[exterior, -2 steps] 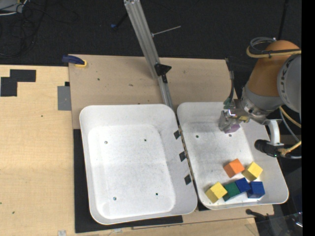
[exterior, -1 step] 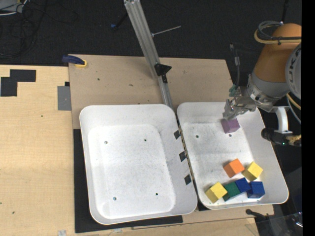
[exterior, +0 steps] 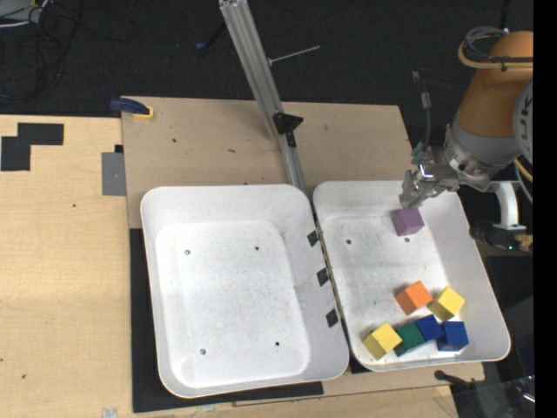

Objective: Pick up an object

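Gripper (exterior: 416,190) sits over the far part of the right bin (exterior: 487,277), at roughly 1 o'clock from that bin's centre. A purple block (exterior: 407,221) hangs or rests just below the fingertips, at their 6 o'clock, tilted a little. Contact looks likely, but the fingers are small and dark against the arm; whether they are spread or pinching the block cannot be told, and whether the block is off the bin floor is also unclear.

Judged step: the grasp or early lift of the purple block. If it is gripped, the next move calls for a straight rise, slow enough that a shallow hold does not slip. If not, the fingers need to come down astride the block and close on two opposite faces.

Outward from there: remaining blocks cluster at the near corner of the right bin, at about 5 o'clock from its centre, well apart from the gripper: orange (exterior: 413,297), a yellow one (exterior: 447,303) beside it, a second yellow (exterior: 381,340), green (exterior: 407,336), and blue (exterior: 442,331). Several touch each other.

Left bin (exterior: 165,207) lies at 9 o'clock of the right bin, rims adjoining.
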`<state>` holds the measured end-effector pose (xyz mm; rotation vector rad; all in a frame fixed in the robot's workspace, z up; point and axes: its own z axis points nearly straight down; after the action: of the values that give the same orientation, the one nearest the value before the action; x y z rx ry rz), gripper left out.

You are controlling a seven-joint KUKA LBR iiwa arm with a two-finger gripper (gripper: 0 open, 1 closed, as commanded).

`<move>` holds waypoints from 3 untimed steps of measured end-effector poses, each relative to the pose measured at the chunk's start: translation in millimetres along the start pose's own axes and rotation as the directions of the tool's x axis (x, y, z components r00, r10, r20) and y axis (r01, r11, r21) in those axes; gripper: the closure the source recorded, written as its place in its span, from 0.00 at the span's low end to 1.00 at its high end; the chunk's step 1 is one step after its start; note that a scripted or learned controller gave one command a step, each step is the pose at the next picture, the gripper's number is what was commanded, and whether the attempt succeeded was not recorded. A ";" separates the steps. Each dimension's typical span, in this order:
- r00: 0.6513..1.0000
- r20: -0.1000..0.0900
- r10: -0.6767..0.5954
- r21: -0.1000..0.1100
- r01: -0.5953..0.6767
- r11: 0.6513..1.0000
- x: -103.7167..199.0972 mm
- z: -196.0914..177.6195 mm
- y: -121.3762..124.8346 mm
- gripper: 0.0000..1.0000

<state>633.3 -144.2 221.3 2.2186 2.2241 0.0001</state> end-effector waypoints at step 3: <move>1.000 -0.002 -0.002 0.006 0.002 1.000 159.6 13.3 -8.7 1.00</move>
<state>624.3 15.4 208.1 2.2210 2.2299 -0.0036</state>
